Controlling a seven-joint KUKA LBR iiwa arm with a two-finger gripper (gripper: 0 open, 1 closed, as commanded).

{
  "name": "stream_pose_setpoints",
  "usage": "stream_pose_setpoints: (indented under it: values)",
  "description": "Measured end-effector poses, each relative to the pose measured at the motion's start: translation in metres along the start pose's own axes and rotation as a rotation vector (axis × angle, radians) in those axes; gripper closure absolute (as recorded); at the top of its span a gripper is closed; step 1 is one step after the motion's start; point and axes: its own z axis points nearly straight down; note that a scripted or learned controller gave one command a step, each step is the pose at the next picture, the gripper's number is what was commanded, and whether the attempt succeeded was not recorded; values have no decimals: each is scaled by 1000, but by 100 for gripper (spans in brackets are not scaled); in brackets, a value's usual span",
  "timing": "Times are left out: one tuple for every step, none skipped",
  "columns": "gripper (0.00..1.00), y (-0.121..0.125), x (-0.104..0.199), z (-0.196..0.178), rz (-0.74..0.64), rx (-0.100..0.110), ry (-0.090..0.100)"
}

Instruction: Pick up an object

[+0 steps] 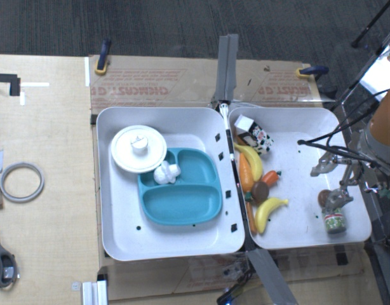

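Scissors (pixel 3 267) lie at the lower left corner of the wooden bench (pixel 49 138), with a grey ring of tape (pixel 20 182) above them. Two white bins sit side by side. Left bin (pixel 115 234): a teal divided tray (pixel 182 199), a round white lid with a knob (pixel 138 149) overlapping the tray's upper left corner, and a small white lump (pixel 166 173) resting on the tray just beside the lid.

Right bin (pixel 296 230): along its left wall, a black-and-white spotted toy (pixel 258 138) next to a small white box (pixel 244 124), then a banana (pixel 251 158), a carrot (pixel 246 173), a brown rounded piece (pixel 261 191), and a second banana (pixel 267 211) nearest the front.

My claw (pixel 338 199) is low in the right bin's far right corner, well apart from the fruit. It sits directly over a small jar with a patterned label (pixel 335 222), touching or nearly so. I cannot tell how wide my claw stands, nor whether it has hold of the jar.
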Motion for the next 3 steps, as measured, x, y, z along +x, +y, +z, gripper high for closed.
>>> stream_pose_setpoints:
  values:
    - [0,-31,-7,104,121,0,-1]
    - [0,-25,-140,103,245,1,-4]
    - [0,65,-138,103,419,0,-2]
